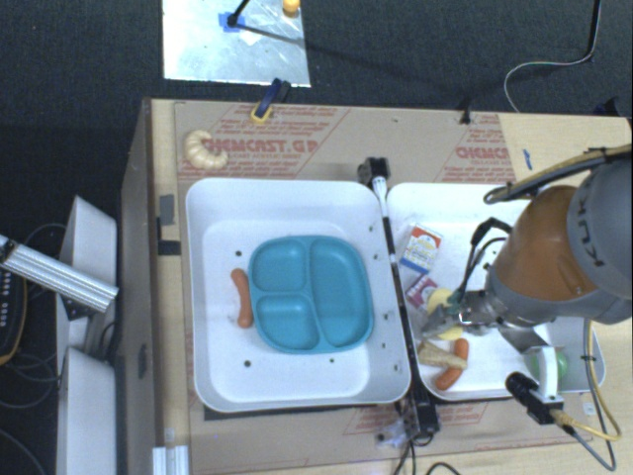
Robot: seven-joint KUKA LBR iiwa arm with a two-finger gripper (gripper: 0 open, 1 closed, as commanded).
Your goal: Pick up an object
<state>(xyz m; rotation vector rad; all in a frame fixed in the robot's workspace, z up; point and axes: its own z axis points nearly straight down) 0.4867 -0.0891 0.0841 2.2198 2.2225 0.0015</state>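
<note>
Right bin holds the pickable stuff: a small carton with red and blue print near the divider, a pinkish packet below it, then a cluster at the bin's lower left with a yellow piece, a tan piece and an orange sausage-shaped toy, all touching or just beside each other. Left bin has a blue divided plate in the middle and another orange sausage toy lying beside the plate's left edge. The gripper sits low over the right bin's cluster, just above the yellow piece and beside the pinkish packet; the arm's grey and orange body covers most of that bin's right half. Jaws state: cannot tell, the tip is small, dark and blurred against the clutter, and nothing is clearly seen between the jaws. Likely target is the yellow piece or the packet, though which is a guess. These look like light plastic play-food items: stiff, smooth, probably a bit slippery and prone to rolling. Best hold is across the narrow middle of a sausage-shaped one; the carton would be taken across its short sides, lightly, since it may crush. Crowding means neighbours could get nudged.
</note>
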